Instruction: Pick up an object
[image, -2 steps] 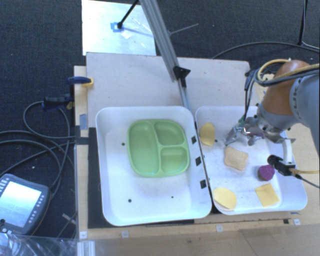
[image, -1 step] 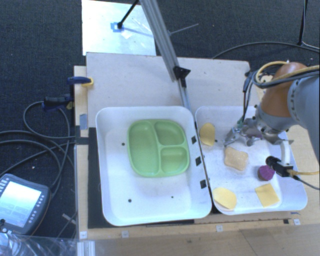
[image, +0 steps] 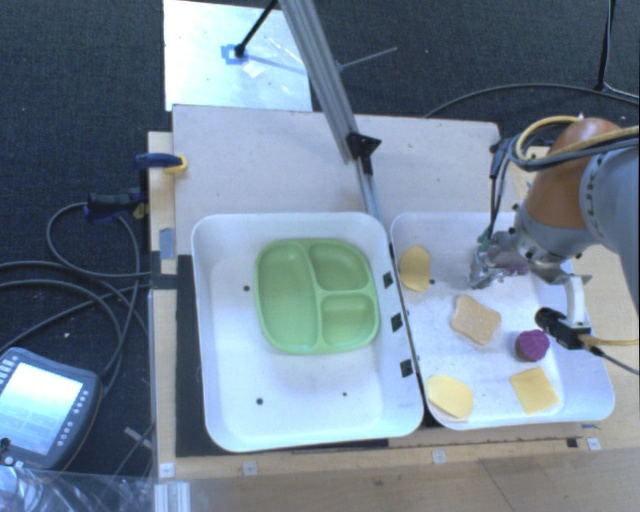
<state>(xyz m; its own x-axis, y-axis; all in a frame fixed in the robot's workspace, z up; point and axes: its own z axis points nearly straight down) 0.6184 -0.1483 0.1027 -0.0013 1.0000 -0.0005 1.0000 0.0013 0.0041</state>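
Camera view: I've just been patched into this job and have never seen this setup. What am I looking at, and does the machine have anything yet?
One camera looks down at a slant on a bench with two white bins. The grey arm with the orange band reaches in from the right; its gripper hangs over the right bin. I cannot tell whether it is open, and nothing visible sits in it. The left bin holds a green divided plate. The right bin holds a toast slice, a purple ball, a yellow square and two yellow chips.
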